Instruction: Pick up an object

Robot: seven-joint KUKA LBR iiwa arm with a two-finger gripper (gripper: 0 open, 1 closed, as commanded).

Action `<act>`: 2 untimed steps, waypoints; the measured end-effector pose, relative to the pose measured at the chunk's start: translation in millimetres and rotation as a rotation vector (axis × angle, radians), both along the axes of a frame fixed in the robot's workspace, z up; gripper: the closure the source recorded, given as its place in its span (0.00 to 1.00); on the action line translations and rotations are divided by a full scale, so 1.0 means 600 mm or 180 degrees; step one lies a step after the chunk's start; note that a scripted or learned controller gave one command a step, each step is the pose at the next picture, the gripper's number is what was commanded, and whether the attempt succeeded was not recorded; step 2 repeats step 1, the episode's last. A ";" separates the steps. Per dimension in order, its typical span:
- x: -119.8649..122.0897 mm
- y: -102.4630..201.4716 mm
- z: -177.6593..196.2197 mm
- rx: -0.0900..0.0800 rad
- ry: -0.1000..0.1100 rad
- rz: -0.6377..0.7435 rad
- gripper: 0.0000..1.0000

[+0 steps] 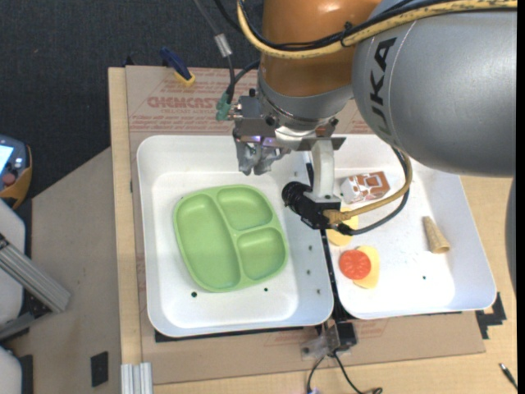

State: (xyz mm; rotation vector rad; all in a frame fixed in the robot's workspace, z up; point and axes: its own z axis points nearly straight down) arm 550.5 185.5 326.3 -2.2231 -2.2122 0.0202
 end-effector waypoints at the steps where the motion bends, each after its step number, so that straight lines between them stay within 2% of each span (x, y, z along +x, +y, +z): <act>1: -0.060 0.068 0.366 0.0049 -0.0102 0.0036 1.00; 2: -0.060 0.068 0.366 0.0049 -0.0102 0.0036 1.00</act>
